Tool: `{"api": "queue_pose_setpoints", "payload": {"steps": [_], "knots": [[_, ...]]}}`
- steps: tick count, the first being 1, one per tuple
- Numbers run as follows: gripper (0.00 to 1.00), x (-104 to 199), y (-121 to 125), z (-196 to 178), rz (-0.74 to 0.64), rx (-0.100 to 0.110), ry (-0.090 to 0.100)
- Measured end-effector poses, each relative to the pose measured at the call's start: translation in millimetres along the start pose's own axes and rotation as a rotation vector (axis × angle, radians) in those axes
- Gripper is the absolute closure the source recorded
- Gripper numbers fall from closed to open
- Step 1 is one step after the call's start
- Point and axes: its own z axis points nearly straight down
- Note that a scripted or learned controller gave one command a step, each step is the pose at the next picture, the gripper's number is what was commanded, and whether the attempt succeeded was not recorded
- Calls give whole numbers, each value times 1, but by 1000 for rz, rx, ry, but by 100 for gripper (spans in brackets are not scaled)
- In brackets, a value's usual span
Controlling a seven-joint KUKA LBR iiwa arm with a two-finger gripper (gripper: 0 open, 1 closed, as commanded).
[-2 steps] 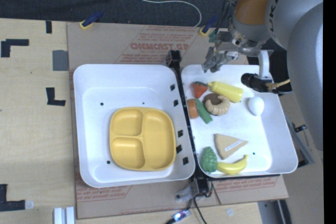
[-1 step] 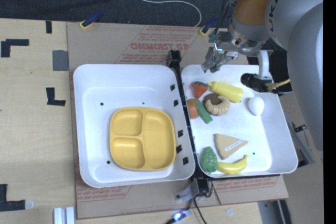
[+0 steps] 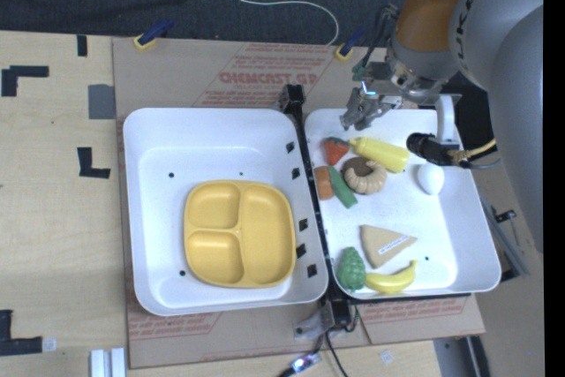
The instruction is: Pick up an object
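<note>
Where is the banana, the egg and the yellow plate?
banana (image 3: 391, 280): camera view, middle of its curved body.
egg (image 3: 430, 179): camera view, centre of its white shell.
yellow plate (image 3: 239, 234): camera view, ridge between its compartments.

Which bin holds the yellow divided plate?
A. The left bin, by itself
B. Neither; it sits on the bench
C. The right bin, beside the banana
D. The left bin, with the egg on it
A: the yellow divided plate lies alone in the left bin, while the banana, the egg and the other food items lie in the right bin.
</note>
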Motion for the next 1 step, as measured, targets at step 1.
{"api": "queue_pose_setpoints", "payload": {"steps": [1], "knots": [[100, 14, 4, -10, -2, -2, 1]]}}
